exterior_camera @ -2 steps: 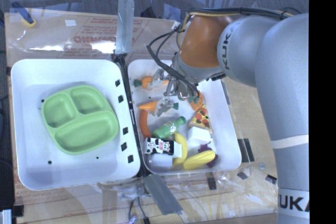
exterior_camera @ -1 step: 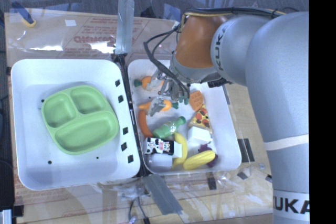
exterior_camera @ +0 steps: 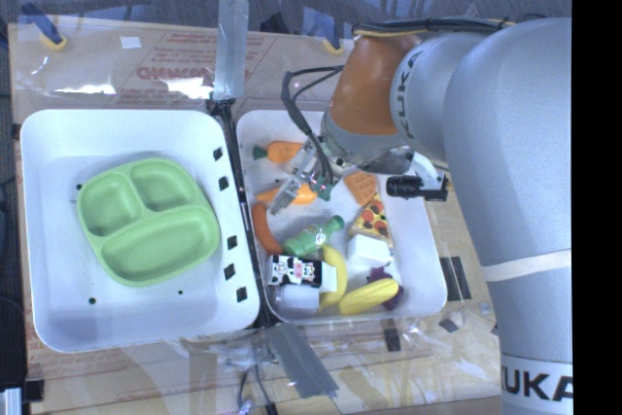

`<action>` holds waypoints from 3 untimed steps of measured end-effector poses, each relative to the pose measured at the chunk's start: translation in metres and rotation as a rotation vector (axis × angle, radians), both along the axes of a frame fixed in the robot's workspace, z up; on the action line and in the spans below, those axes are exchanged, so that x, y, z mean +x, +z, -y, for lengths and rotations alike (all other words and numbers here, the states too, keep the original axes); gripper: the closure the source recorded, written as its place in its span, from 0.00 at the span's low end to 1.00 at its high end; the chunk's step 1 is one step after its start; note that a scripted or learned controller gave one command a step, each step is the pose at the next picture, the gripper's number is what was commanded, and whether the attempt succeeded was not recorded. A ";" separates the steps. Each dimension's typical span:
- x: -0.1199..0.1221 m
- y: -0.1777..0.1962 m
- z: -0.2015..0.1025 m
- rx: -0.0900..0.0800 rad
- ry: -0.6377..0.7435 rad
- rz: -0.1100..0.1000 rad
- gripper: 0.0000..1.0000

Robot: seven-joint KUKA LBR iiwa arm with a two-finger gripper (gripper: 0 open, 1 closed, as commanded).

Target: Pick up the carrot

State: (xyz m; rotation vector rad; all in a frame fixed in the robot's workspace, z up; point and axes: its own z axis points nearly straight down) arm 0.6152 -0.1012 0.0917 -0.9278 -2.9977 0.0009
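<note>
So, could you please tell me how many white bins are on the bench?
2. The left bin holds a green divided plate; the right bin, beside it, holds the toy food, with the tool above it.

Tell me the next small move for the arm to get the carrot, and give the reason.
Probably a short shift toward the bin's far-left corner, then a descent. The gripper sits low in the right bin, near an orange piece at mid-bin, while the carrot, orange with a green top, lies just beyond it by the far wall. Nothing shows between the fingers, so the carrot is not yet held.
</note>
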 end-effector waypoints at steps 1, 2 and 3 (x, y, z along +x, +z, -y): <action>-0.034 0.000 0.002 0.000 -0.219 -0.001 0.00; -0.033 0.010 0.001 -0.001 -0.212 -0.001 1.00; -0.077 0.102 -0.087 0.001 -0.521 0.005 1.00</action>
